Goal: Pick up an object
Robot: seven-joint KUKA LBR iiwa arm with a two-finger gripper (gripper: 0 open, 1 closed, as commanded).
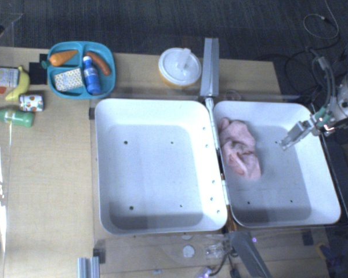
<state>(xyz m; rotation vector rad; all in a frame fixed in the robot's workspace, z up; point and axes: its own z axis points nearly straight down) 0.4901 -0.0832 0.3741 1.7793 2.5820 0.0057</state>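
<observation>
Gripper (291, 138) over the right bin, holding nothing; pink cloth lies apart from it.

The pink crumpled cloth (239, 148) lies in the right white bin (278, 210), against its left wall, near the divider shared with the left white bin (156, 167). The gripper reaches in from the right edge, slanted down and leftward, its tip above bare bin floor to the right of the cloth and not touching it. Finger spread cannot be judged at this size; nothing is seen between them. On the bench beyond the bins: a blue divided tray (107, 68) with toy food, a white-lidded round container (180, 66), a banana (20, 84), a small can (31, 102), a green bottle (11, 117).
</observation>
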